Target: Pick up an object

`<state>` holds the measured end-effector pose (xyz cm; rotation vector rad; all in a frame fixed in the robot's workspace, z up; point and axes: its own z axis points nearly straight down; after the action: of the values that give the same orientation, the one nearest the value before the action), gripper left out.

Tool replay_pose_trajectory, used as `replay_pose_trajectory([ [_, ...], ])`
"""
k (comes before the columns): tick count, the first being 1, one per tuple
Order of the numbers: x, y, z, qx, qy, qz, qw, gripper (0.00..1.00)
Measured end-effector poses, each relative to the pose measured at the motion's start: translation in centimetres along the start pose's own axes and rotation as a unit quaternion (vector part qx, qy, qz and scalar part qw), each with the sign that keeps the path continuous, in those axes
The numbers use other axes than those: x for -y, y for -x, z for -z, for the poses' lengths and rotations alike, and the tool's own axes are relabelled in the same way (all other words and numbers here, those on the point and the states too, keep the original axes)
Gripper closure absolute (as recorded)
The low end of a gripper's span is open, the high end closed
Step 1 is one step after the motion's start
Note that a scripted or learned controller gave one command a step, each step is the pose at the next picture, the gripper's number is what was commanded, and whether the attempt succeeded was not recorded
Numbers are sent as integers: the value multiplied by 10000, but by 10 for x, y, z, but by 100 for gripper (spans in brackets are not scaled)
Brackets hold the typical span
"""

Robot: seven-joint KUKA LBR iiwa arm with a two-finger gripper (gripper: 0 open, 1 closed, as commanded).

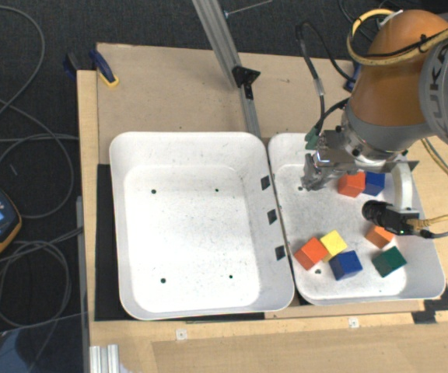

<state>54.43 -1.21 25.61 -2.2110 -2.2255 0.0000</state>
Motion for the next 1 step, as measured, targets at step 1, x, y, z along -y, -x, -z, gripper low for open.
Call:
replay_pose_trajectory([
  [1,3,-49,-14,1,-2,-1,10000,100],
])
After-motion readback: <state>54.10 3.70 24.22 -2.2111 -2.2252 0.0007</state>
